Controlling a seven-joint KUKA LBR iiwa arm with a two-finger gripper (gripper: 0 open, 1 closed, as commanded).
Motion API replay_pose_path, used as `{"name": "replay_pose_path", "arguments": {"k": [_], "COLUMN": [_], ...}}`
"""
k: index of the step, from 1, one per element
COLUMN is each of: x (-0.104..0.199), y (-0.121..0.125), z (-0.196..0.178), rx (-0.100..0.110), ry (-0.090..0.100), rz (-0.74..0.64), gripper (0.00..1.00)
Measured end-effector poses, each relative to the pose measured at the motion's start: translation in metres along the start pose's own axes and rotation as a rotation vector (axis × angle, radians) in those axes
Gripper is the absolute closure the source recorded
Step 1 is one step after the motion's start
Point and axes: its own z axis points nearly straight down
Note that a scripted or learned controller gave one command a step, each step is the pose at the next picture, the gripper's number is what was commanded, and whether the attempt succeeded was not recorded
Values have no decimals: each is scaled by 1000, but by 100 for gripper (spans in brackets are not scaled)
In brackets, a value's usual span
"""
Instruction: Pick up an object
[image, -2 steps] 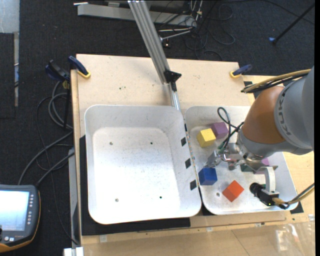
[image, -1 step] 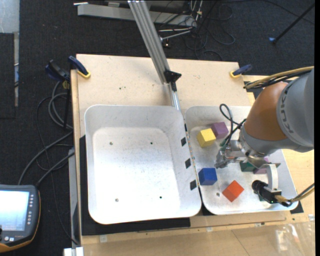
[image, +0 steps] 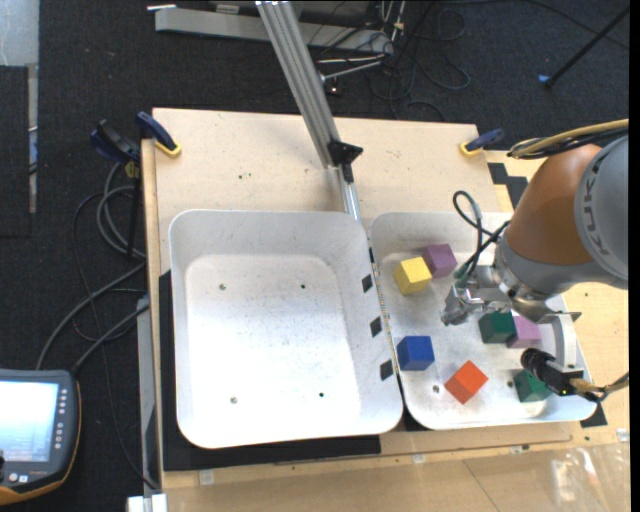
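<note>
Right bin holds loose blocks: yellow cube and purple cube touching near its far edge, blue cube by its left wall, orange block near the front edge, dark green block mid-bin, another green piece at the front right corner. Gripper hangs just left of the dark green block; finger spread cannot be told. Left bin speckled. Both sit on a pale wooden bench; dark carpet, cables, a pendant screen around.
</note>
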Motion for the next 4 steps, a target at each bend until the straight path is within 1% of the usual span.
{"name": "replay_pose_path", "arguments": {"k": [1, 2, 3, 4], "x": [-2, -2, 62, 121], "y": [6, 8, 11, 9], "z": [-44, -61, -65, -59], "rx": [-3, -1, 2, 4], "ry": [-1, -1, 3, 3], "rz": [-1, -1, -8, -7], "gripper": [100, 100, 100, 100]}}
